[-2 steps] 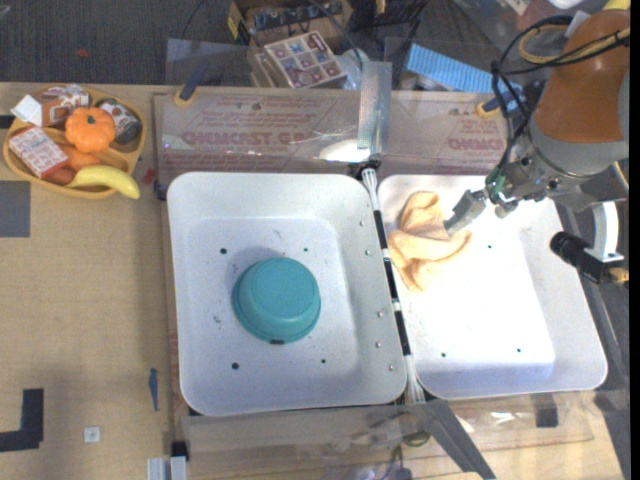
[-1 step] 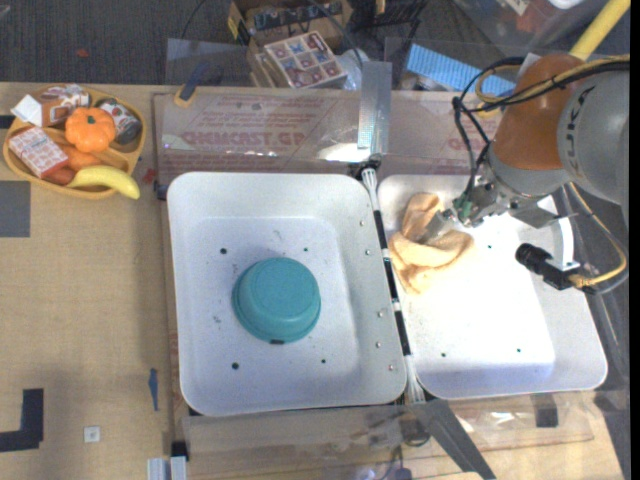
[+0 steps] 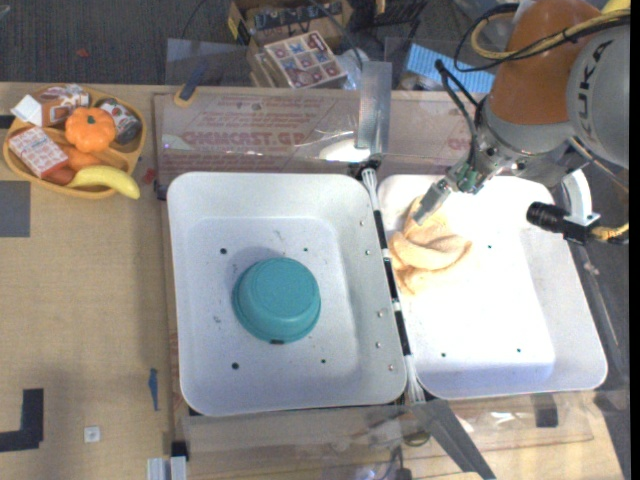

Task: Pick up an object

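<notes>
End effector (image 3: 432, 201) tip meets crumpled pale-yellow cloth (image 3: 430, 248) at right white bin's (image 3: 520, 368) left edge, probably attempting grasp; grip state undeterminable.

Arm (image 3: 560, 68) runs off the right edge; gripper (image 3: 432, 204) tip blurs against the tan cloth (image 3: 428, 248), its grip unreadable.
</notes>
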